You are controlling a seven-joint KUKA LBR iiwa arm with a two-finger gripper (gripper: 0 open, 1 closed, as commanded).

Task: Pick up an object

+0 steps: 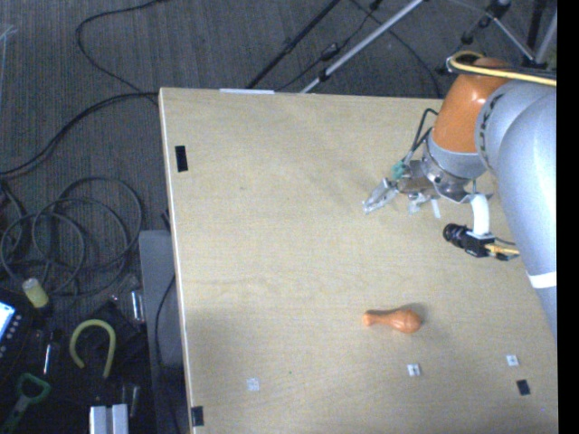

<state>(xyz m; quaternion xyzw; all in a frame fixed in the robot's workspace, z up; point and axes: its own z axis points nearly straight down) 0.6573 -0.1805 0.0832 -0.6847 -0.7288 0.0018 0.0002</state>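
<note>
1. While hovering over the tan worktop [271, 242] with the hand [378, 199], shows nothing held. Cannot tell whether open or closed: too small and blurred at this slant.
2. Task not yet begun, judging by the orange object [394, 319]: lying flat on the worktop, well apart from the hand, toward the near edge of the view and slightly to the arm's side. Nothing touching or crowding it.
3. Shaped like a small gourd or drumstick: rounded bulb at the end toward the arm's side, tapering to a narrow neck pointing away.
4. Probably light and smooth-skinned, perhaps a plastic or rubber toy. Stiffness not readable from here. Likely to roll about its long axis or skid on the bare worktop if nudged on one side first.
5. Best taken across the long axis, near where bulb meets neck or on the fullest part of the bulb, squarely from above.
6. Avoid pinching the neck tip: little to bear on, and apt to squirt out or pivot under the bulb's weight.
</note>
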